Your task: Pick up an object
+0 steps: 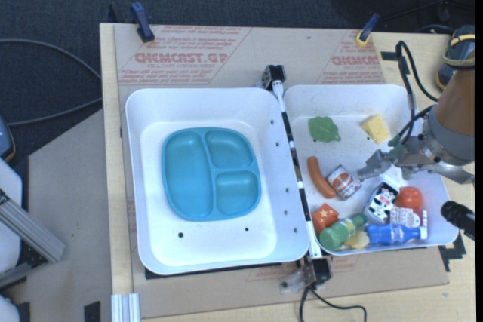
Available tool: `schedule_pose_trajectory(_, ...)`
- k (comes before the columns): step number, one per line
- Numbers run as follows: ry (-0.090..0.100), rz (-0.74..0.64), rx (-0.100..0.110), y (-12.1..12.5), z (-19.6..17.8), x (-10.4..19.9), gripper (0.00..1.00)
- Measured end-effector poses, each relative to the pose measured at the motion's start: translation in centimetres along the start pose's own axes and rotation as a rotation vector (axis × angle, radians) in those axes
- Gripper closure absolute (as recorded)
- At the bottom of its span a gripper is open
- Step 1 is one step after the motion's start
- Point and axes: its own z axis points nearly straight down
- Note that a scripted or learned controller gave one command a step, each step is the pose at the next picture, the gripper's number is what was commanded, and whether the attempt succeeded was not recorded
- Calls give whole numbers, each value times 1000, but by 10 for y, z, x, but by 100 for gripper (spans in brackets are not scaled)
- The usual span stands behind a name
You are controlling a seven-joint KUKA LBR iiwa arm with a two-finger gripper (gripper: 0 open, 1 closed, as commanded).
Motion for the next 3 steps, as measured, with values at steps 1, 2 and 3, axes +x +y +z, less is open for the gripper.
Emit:
schedule_pose_trajectory(1,2,-1,2,28,52,45,0)
schedule_pose_trajectory(2,1,0,2,53,107,47,0)
schedule_pose_trajectory(3,1,0,1,53,97,48,100)
